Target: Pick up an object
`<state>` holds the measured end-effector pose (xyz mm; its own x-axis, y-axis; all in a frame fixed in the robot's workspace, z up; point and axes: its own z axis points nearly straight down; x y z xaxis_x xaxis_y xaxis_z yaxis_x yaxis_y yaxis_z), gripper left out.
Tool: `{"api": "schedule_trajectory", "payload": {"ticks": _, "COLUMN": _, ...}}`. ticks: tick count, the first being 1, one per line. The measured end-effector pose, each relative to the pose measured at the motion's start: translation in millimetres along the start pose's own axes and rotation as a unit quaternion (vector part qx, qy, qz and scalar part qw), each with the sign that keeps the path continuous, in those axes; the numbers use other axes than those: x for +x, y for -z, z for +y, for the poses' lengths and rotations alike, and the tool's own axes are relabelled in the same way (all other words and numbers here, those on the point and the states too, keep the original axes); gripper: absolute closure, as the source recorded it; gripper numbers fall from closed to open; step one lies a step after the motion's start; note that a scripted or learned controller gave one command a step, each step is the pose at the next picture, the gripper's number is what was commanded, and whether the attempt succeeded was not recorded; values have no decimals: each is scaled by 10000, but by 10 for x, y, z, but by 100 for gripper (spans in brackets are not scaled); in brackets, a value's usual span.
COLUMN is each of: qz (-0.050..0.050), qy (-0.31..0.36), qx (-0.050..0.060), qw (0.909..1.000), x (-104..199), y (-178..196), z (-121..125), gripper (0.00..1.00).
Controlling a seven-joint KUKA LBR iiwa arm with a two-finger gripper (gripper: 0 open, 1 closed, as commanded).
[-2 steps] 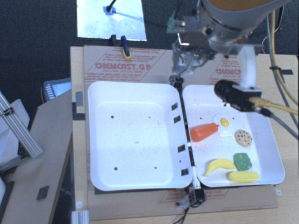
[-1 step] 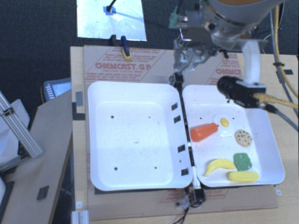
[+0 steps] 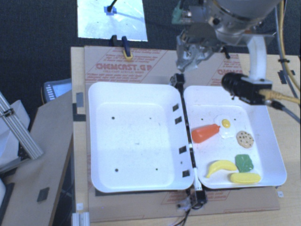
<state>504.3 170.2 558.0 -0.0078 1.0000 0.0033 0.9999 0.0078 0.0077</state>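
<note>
Gripper [image 3: 187,62] hangs above the bins' far edge, its opening unclear; nothing lifted, carrot [image 3: 205,133] and toys remain.

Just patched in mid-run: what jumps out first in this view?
The cluster of bright toy food in the right bin: an orange carrot near its left wall, a fried egg, a cookie, and a banana, green piece and yellow piece along the front. Above, the grey arm's end effector hangs over the bins' far edge.
</note>
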Motion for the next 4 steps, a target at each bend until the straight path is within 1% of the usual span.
{"api": "schedule_trajectory", "payload": {"ticks": 4, "qz": 19, "qy": 46, "qx": -41, "qw": 10000, "x": -6, "y": 447, "z": 14, "gripper": 100}}
